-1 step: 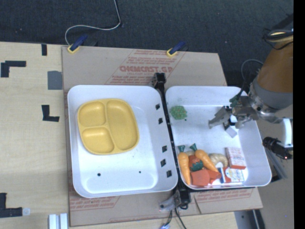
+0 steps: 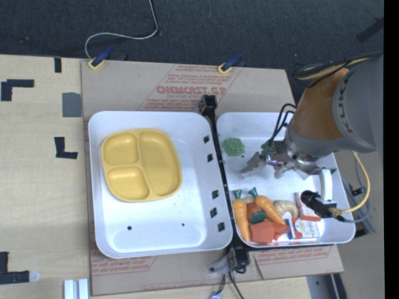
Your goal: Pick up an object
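- Looking down on the bench (image 2: 37,185), you see two shallow white bins side by side on a cardboard sheet (image 2: 181,89).
- Your left bin (image 2: 112,229) carries a yellow three-compartment plate (image 2: 141,165) in its upper half.
- Your right bin (image 2: 249,126) has the arm (image 2: 330,111) reaching in from the right, and the gripper (image 2: 267,164) hangs low over the bin's middle with its fingers spread and nothing between them.
- A small green ball-like item (image 2: 233,146) lies just left of the gripper, apart from it.
- Along the near edge you find a cluster: two carrots (image 2: 240,218), a red block (image 2: 265,232), a pale rounded piece (image 2: 285,207) and a red-and-white packet (image 2: 308,227), all crowded together.
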Controlling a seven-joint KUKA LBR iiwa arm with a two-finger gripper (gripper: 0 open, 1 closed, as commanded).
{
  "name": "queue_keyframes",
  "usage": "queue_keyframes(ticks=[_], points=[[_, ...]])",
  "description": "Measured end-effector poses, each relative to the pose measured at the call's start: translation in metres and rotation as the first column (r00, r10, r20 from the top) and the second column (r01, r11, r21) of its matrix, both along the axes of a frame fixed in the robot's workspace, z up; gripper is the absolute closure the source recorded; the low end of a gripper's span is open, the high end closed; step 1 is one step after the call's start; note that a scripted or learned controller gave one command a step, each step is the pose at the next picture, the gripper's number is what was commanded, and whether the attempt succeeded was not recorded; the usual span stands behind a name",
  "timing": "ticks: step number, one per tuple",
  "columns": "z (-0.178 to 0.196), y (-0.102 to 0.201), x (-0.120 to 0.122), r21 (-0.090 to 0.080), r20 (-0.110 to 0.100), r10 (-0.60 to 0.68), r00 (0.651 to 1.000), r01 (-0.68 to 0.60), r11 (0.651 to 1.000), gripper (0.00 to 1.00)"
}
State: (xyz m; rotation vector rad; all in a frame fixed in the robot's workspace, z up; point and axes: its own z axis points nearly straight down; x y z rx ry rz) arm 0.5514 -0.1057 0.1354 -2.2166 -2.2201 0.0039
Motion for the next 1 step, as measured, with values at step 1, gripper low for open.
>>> queue_keyframes(ticks=[1], points=[[0.0103,-0.0001,0.0007,0.000,0.001,0.000,1.000,0.000,1.000,1.00]])
